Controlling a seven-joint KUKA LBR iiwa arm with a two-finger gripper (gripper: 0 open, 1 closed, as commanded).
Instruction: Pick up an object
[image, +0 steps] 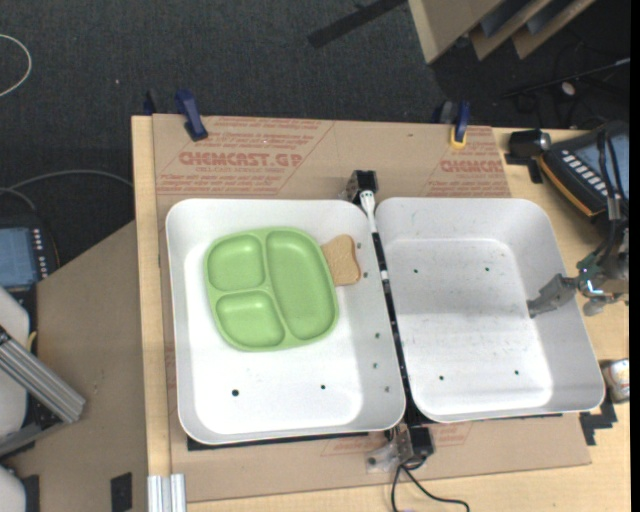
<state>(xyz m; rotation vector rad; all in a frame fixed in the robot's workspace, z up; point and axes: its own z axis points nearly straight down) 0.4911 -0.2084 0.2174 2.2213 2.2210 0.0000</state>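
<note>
Lying flat, tan slice touching green tray

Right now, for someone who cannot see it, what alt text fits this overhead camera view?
Two shallow white bins sit side by side on a bench: the left bin holds a green divided plate with a tan slice of toast touching its right edge. The gripper reaches over the right bin at its right rim.
</note>
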